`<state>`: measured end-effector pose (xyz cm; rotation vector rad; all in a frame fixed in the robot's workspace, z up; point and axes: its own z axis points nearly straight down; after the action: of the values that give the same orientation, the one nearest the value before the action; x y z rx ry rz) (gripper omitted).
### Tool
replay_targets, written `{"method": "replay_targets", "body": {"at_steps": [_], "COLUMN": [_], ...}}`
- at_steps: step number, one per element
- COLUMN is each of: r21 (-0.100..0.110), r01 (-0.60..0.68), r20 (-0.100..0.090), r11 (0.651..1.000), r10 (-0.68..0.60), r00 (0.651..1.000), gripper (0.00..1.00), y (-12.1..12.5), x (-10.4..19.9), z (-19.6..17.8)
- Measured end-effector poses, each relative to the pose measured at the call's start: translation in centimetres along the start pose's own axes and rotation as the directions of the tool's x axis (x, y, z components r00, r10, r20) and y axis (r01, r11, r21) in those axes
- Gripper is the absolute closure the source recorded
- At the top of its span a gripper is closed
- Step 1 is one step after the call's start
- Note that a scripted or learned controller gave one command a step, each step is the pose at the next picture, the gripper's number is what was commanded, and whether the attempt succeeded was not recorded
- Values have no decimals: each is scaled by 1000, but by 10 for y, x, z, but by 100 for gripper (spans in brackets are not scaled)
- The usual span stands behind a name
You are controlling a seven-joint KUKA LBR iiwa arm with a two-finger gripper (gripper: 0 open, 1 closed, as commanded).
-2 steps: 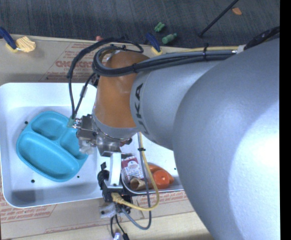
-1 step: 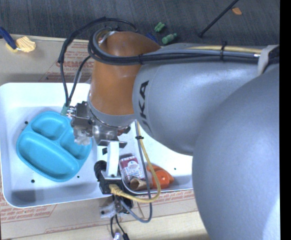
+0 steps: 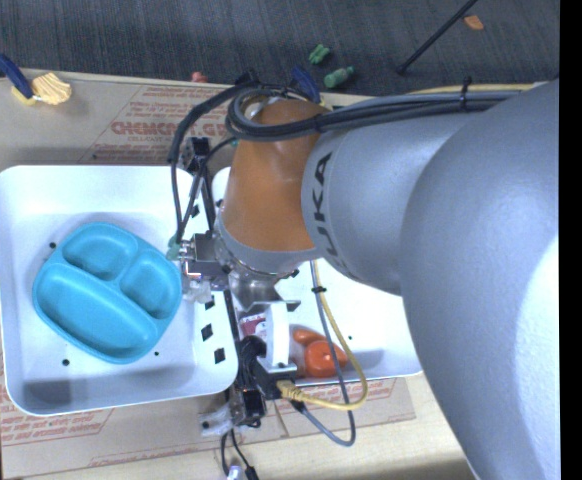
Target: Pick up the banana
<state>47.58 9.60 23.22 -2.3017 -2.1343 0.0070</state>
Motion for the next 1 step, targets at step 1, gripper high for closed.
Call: {"method": "replay_targets", "body": {"at_steps": [1], "r21": [-3], "r01": [80], "r20": [-3], "r11": [997], "r10": [-80], "r00": [997], "gripper": [100], "y": [-3], "x": [53], "z": [138]}}
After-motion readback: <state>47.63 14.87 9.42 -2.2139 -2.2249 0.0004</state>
